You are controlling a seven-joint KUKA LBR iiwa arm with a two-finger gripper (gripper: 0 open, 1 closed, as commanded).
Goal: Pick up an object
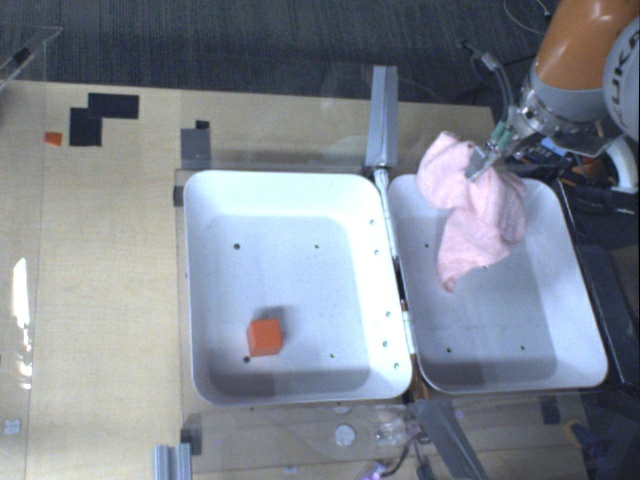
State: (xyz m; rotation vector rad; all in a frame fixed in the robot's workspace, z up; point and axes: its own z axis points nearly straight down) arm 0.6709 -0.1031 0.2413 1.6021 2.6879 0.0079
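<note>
Orange block (265, 337) near the front of the left bin (215, 268), alone on the white floor. Farther back, pink cloth (470, 213) draped over the right bin (560, 358), its top bunched and lifted. Hand (483, 163) pinched shut on the cloth's upper fold, above that bin's far rim

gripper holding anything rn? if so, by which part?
Yes: the pink cloth, pinched near its upper middle by the gripper. The rest hangs down over the right bin. The orange block lies untouched in the left bin.
</note>
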